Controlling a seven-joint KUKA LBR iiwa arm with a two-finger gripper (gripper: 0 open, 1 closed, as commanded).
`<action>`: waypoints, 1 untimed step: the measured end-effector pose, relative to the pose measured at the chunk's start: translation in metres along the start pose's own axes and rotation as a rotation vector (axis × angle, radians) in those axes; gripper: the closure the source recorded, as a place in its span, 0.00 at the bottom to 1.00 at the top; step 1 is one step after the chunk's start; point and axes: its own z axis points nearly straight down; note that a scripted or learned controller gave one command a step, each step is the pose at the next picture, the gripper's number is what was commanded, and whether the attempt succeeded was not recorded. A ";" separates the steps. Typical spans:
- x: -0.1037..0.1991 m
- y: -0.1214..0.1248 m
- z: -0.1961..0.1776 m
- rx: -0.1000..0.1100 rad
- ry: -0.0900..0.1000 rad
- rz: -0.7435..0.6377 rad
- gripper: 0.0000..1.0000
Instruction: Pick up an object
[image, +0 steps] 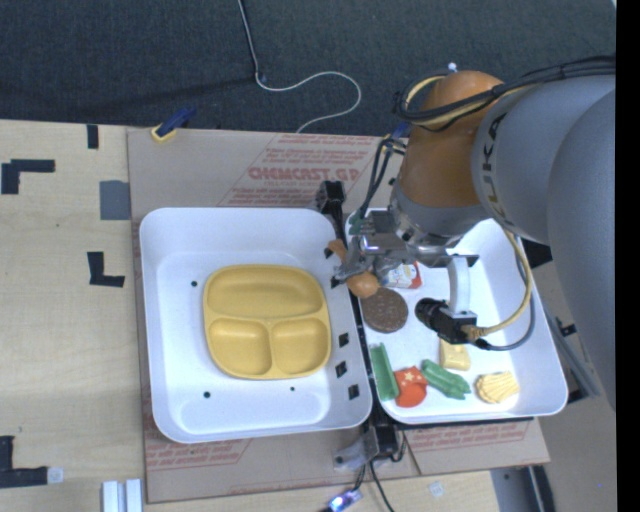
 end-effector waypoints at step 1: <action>0.008 -0.003 -0.010 0.000 0.000 0.003 1.00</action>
